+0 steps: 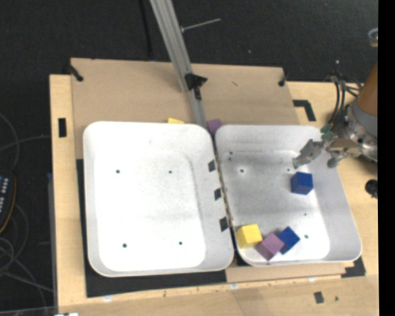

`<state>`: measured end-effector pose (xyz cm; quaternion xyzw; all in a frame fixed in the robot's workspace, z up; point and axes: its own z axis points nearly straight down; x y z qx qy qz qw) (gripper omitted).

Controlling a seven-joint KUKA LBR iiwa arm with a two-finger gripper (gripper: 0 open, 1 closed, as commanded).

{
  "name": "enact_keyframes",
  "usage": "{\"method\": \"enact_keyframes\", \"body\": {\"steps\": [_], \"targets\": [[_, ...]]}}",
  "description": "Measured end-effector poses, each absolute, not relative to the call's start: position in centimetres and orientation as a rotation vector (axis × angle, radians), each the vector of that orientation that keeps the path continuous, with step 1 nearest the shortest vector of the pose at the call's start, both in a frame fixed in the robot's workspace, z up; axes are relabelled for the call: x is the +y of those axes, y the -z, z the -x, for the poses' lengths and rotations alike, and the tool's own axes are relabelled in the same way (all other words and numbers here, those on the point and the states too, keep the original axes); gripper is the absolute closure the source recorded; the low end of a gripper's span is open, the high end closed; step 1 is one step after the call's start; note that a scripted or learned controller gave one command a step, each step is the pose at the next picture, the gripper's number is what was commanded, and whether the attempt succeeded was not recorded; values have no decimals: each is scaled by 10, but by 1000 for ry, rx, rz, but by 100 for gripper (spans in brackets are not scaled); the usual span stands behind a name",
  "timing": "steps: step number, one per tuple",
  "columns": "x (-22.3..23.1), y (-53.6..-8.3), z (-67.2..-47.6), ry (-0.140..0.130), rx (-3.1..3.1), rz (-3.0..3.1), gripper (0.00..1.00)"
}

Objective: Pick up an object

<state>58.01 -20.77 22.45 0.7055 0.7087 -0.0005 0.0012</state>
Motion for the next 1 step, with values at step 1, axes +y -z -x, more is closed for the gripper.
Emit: {"method": "enact_keyframes", "body": {"steps": [1], "targets": [[-190,-334,-600,-8,2219,-2209,0]]}}
